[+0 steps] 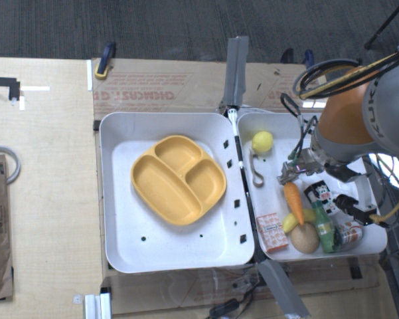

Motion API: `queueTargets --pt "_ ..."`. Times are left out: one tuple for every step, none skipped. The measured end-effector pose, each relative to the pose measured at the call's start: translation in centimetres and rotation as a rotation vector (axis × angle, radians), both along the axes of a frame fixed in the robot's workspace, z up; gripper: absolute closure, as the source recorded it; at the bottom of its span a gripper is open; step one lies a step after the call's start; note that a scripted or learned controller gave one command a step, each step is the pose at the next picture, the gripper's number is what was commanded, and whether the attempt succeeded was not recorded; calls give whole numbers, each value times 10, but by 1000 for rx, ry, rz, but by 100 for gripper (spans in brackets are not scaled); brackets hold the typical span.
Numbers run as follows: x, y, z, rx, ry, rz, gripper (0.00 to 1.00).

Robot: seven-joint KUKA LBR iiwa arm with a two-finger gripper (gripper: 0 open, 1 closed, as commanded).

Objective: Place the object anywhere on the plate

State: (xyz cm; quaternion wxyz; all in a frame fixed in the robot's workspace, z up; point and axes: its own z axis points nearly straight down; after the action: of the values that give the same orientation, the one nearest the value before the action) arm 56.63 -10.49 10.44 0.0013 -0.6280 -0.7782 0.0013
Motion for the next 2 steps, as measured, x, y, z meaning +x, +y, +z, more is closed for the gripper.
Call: queueTargets --pt "93 -27 27 -3 -3 -232 100" --pt "92 13 28 -3 0 -451 100"
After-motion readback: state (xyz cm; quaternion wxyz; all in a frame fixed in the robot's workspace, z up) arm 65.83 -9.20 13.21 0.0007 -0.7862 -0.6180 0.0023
